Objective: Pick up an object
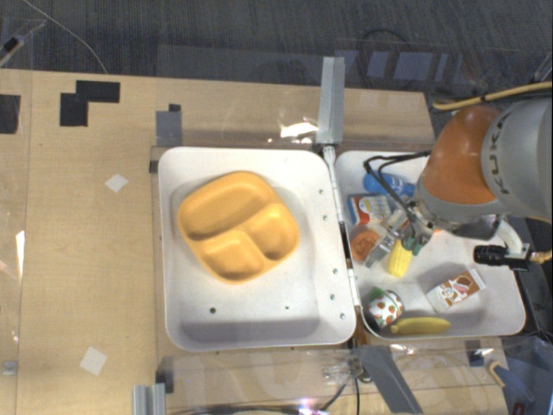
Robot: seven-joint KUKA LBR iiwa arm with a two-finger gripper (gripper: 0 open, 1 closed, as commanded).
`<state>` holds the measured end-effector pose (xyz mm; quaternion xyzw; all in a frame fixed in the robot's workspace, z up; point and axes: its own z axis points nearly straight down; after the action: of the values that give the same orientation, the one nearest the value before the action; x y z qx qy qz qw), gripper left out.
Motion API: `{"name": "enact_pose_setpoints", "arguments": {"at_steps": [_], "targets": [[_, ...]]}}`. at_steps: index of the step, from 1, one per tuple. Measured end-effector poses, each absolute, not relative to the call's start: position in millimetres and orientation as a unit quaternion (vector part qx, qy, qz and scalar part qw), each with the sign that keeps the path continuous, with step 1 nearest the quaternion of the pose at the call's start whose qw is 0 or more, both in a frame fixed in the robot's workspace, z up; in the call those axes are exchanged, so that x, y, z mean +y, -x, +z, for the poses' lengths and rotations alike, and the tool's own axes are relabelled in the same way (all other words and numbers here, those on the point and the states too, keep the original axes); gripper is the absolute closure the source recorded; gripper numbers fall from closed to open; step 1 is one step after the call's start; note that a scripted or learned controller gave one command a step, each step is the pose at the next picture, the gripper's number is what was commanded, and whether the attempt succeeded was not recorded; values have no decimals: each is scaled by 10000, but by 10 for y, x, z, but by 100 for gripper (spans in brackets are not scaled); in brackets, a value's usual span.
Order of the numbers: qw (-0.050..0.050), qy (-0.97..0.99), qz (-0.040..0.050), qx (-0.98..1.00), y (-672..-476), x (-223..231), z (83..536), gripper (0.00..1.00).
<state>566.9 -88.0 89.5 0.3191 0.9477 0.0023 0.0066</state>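
Note:
The right bin (510, 318) holds several small objects. A yellow block (399, 261) lies near its middle, with a red-orange piece (364, 245) to its left and a printed packet (366, 208) behind that. A blue item (390, 183) sits at the bin's back. A small brown-and-white carton (454, 290), a speckled ball (383, 305) and a banana (420, 325) lie toward the front. My gripper (404, 234) hangs low over the bin's middle, just above the yellow block and right of the red-orange piece. The arm's orange band (458, 162) hides the bin's back right.
The left bin (186, 318) holds a yellow divided plate (238, 225). A metal post (331, 102) stands behind the divide between the two bins. Black cables (384, 175) loop off the wrist over the right bin's back.

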Motion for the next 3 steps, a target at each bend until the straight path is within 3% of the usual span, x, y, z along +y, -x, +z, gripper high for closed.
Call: {"name": "enact_pose_setpoints", "arguments": {"at_steps": [1,2,3], "targets": [[53,-4007,8,9162,-5563,-1433,1701,0],[50,-5455,14,8381,-6152,-1803,881,0],[94,-5417,26,8405,-6187,-1790,1021,100]]}}
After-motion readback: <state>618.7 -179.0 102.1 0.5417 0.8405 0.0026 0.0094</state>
